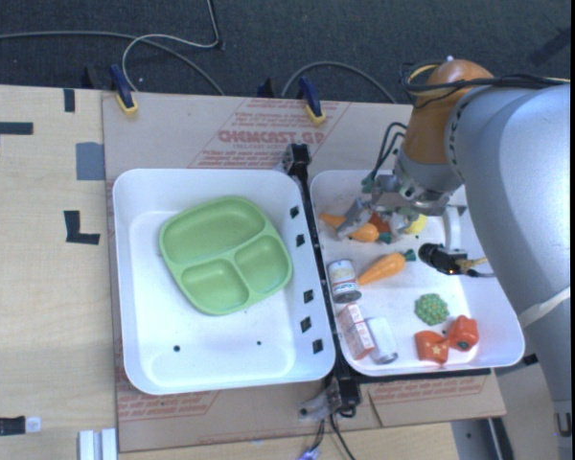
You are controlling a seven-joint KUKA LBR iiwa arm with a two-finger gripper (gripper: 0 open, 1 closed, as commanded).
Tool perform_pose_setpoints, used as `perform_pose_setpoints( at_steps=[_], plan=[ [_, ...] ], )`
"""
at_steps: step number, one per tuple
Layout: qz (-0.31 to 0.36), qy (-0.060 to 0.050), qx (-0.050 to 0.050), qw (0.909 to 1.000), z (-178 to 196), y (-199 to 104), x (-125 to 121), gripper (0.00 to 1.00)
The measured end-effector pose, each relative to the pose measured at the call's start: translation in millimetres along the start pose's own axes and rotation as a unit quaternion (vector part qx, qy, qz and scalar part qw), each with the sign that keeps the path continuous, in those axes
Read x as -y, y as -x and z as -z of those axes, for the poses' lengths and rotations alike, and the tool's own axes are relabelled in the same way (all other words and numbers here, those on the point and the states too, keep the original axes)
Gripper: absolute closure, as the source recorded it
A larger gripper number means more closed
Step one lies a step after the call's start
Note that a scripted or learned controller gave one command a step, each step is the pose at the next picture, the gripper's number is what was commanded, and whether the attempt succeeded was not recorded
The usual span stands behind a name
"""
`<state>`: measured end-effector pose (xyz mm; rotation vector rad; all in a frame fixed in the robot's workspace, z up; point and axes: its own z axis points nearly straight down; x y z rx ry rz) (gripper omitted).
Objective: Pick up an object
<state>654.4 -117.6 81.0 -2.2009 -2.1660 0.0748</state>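
— Where's the gripper [383, 207] from where you stand?

— Low over the far end of the right bin [402, 305], on the grey arm [498, 161] that comes in from the right. It hangs above a small heap of toy food: an orange piece [364, 232] just to its near side, and a yellow piece [414, 224] a little to the right.

— Is the pincer spread or pressed together?

— I can't tell; the wrist and the heap hide it. I see nothing plainly held.

— And the rest of that bin?

— A carrot [381, 268] lies slantwise near the middle, with a small can [343, 281] just to its left by the bin's left wall. Nearer to us a flat box [356, 332] lies along that wall. A green knobbly toy [430, 308] sits toward the right, with red pieces [448, 338] just nearer, in the near right corner.

— The left bin [220, 343]?

— A green divided plate [225, 254] lies flat in it, toward the far side, well apart from the gripper.
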Motion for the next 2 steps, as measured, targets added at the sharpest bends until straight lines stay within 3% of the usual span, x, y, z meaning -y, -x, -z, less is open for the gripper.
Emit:
perform_pose_setpoints(
  at_steps=[1,2],
  plan=[
    [0.000,-0.007,0.000,1.0000,7.3,0.2,3.3,1.00],
    [0.009,0.036,0.002,0.9993,100.3,-65.9,48.7,1.00]
  ],
)
